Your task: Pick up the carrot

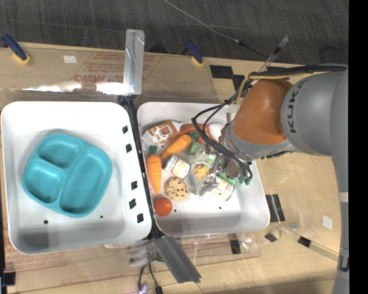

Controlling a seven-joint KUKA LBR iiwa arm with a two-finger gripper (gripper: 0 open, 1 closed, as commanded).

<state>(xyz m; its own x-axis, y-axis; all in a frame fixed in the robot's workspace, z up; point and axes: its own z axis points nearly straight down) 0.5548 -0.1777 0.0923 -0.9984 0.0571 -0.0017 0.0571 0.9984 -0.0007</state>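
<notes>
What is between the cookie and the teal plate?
In the camera view, an orange carrot lies between the cookie and the teal plate, then the bins' walls.

Your arm (313, 112) comes in from the right, grey, with the orange band (264, 112) just above the wrist and black cables looped over it. The gripper (211, 179) points down and to the left; you can't make out its fingers.
</notes>
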